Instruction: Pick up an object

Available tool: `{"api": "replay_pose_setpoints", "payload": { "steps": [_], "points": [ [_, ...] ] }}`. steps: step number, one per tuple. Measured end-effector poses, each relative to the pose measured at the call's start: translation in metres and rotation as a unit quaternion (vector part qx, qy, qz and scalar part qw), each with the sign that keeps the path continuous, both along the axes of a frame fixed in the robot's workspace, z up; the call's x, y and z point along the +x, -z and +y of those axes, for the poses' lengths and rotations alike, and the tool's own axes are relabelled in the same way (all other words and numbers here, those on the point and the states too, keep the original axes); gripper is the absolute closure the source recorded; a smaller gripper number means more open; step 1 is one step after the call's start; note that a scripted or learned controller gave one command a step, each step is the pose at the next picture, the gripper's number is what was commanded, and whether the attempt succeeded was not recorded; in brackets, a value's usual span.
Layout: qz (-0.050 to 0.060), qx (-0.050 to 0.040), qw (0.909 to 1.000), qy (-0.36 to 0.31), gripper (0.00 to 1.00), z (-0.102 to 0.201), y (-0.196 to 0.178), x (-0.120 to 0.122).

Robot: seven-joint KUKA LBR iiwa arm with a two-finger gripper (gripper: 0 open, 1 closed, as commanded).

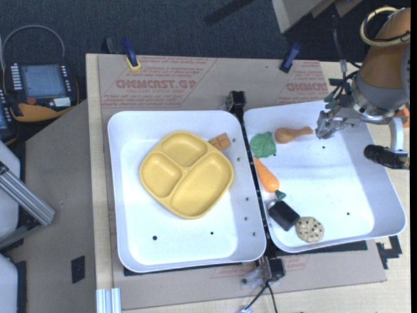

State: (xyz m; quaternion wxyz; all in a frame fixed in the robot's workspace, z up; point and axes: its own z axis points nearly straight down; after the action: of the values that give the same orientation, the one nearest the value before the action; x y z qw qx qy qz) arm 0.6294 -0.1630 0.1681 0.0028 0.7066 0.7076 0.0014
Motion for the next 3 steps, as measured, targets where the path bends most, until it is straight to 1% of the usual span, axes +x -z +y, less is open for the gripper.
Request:
{"api": "replay_pose_setpoints", "payload": {
  "steps": [1, 2, 3],
  "points": [
    [0.0, -0.0002, 1.0, 0.0, 1.0, 0.0, -0.054, 0.001],
    [0.0, -0.0001, 1.0, 0.0, 1.0, 0.0, -0.092, 0.003],
    [0.003, 0.0019, 1.0, -0.002, 1.0, 0.049, -0.096, -0.003]
  ]
}}
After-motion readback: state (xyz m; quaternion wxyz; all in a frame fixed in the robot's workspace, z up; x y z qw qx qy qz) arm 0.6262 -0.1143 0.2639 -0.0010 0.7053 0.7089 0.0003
